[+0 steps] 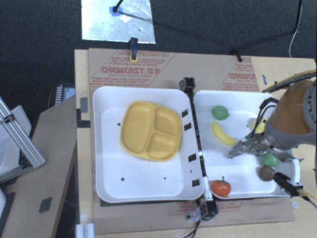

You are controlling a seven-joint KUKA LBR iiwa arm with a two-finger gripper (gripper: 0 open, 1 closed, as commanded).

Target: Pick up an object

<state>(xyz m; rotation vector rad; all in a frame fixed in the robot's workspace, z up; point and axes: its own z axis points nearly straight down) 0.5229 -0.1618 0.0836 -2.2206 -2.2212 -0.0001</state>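
Observation:
The right bin [237,97] holds a yellow banana [224,134], a green round fruit [220,112], a red tomato [221,187] at its front edge, a green piece [270,159] and a brown ball [266,172]. A small yellow piece [258,126] peeks out behind the arm. My gripper [237,151] hangs low over the middle of this bin, pointing left. It sits just right of and below the banana's lower end, with nothing visibly in it. The green piece and brown ball lie right behind it under the wrist.
In the left bin [109,182] rests a yellow divided plate [150,130]. A black divider with clips [194,138] runs between the bins. The arm's orange band [296,114] covers the right bin's right side. Cardboard lies beneath both bins.

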